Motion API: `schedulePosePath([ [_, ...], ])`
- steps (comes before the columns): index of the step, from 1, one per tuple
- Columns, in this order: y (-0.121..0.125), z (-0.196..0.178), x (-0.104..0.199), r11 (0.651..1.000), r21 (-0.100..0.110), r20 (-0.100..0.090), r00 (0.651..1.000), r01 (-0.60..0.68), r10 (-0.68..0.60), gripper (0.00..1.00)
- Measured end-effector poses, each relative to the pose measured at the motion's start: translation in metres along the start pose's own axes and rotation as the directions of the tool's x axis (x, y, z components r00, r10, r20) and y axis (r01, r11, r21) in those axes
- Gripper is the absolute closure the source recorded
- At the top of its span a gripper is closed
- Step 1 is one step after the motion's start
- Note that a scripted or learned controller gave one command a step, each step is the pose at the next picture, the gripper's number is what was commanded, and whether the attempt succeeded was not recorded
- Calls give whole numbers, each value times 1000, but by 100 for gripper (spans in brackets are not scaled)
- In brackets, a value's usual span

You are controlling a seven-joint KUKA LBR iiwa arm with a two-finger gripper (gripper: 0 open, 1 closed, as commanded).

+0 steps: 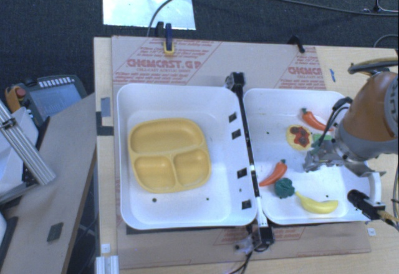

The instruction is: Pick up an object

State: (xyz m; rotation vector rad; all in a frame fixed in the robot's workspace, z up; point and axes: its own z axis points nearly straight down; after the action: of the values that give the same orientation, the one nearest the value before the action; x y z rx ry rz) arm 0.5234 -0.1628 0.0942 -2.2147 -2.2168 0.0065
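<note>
The grey-and-orange arm's jaws (315, 160) hover low in the right white bin (268, 111) — their state cannot be told — so the approach seems underway; next, closing on the small green toy (318, 140).

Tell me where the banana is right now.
The banana lies in the right bin, near its front edge, just right of the green broccoli and below the gripper.
</note>
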Motion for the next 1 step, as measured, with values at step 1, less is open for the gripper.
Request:
schedulePosePath([
  [1, -5, -42, -2, 1000, -9, 3, 1000, -2, 2, 100],
])
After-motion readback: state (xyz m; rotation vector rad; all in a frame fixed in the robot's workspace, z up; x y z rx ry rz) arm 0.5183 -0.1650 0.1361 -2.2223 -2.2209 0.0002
